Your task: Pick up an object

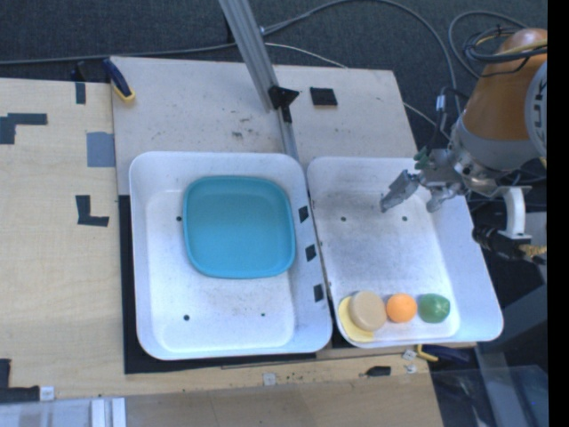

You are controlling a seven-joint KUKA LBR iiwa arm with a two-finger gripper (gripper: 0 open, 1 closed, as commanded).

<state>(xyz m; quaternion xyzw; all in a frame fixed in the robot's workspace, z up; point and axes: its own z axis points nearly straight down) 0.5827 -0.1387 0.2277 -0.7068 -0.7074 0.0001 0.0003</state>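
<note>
Along the right bin's [391,247] near edge lie three small objects: a tan round piece [365,310] resting on a yellow one, an orange ball [401,308], and a green ball [434,307]. My gripper [414,194] hangs over the far right part of that bin, well above and behind the objects. Its two fingers [396,192] stand apart, open, with nothing between them.
A blue square plate [238,226] lies in the left bin [160,318]. A slanted metal pole [253,43] runs down to the divide between the bins. Cables lie on the dark floor at the back right.
</note>
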